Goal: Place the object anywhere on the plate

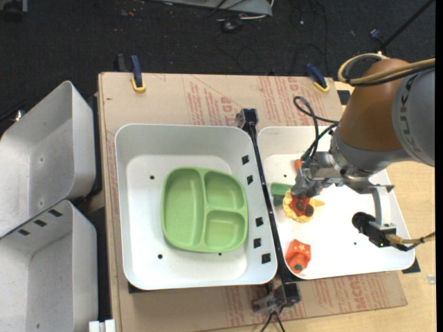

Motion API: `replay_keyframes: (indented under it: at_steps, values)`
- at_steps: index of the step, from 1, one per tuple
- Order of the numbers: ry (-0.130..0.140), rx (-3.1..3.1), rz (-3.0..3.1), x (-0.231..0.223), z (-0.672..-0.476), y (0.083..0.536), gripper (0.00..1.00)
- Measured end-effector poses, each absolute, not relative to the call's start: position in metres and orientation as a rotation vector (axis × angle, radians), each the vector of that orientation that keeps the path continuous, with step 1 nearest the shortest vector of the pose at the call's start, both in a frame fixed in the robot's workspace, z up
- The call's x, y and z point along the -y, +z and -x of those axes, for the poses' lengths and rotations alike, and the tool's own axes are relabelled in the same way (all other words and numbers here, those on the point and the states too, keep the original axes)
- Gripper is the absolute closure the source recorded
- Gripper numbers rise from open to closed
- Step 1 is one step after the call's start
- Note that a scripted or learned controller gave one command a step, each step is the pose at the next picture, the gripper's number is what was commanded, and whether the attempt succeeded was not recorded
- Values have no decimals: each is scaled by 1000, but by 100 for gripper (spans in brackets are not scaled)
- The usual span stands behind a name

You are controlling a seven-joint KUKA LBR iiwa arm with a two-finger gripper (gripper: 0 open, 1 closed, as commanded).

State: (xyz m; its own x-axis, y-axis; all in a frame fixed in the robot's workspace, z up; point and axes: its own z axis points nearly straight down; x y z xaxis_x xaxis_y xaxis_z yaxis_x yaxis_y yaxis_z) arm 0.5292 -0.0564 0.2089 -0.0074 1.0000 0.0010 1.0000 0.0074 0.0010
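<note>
Down in the right bin (346,258), my gripper (302,200) sits right on a yellow and red toy (302,210); it looks small, light and lumpy; best pinched across its middle; the green plate (205,209) waits in the left bin (138,185).
</note>
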Motion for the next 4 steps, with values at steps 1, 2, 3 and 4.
replay_keyframes:
  at_steps: [1, 2, 3, 4]
  values:
    - [-3, 2229, 2213, 10, -546, 222, 100]
    - [-2, 2230, 2212, -39, -567, 213, 100]
    - [-5, 2230, 2212, -100, -588, 221, 100]
    - [-6, 2230, 2213, -156, -617, 224, 100]
